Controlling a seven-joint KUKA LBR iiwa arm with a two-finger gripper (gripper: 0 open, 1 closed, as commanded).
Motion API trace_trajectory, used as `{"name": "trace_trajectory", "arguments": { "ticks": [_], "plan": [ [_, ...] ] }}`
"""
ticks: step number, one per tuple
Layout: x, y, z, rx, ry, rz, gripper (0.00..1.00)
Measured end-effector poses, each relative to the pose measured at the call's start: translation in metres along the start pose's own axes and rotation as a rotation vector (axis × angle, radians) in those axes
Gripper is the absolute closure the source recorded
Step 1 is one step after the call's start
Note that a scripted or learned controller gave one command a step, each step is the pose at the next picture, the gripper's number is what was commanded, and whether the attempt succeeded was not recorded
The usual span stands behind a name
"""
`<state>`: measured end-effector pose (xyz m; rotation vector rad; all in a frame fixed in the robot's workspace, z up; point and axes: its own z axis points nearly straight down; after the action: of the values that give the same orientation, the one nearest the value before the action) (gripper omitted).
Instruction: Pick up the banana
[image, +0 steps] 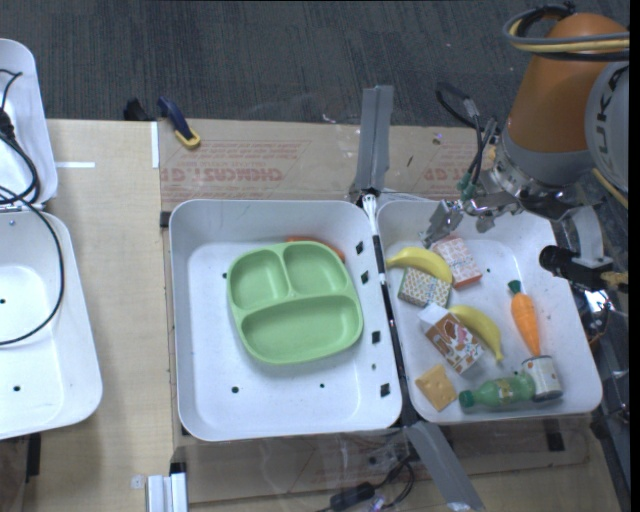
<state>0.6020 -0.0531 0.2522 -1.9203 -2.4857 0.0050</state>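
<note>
So there are actually 2 bananas in the right bin (585, 372), which is the first headache. One banana (421, 262) sits near the bin's upper left, resting against a small patterned box (424, 288), and the second banana (480, 331) lies lower down, draped over a carton (455, 344).

The gripper (440, 222) hangs over the top left corner of that bin, just above the upper banana, not touching it as far as I can see. It looks partly open with nothing between its fingers, though the view is busy there so I wouldn't swear to how wide.

What could go wrong, my guess:
- The upper banana is wedged against the patterned box and a pink-and-white packet (462, 262). Closing there could easily catch a box edge instead, or shove the banana sideways.
- It's close to the divider between the bins, so a finger could land on the wall.
- A curved, smooth banana could just roll out of a 2-finger pinch if it's grabbed near the tip.

The green tray (295, 302) in the left bin (190, 330) is well out of the way.
</note>
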Motion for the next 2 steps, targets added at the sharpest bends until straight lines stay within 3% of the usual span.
{"name": "trace_trajectory", "arguments": {
  "ticks": [1,2],
  "plan": [
    [0.017,0.047,-0.058,0.002,-0.001,0.302,0.00],
    [0.021,0.064,0.031,0.003,0.000,0.169,0.00]
  ]
}}
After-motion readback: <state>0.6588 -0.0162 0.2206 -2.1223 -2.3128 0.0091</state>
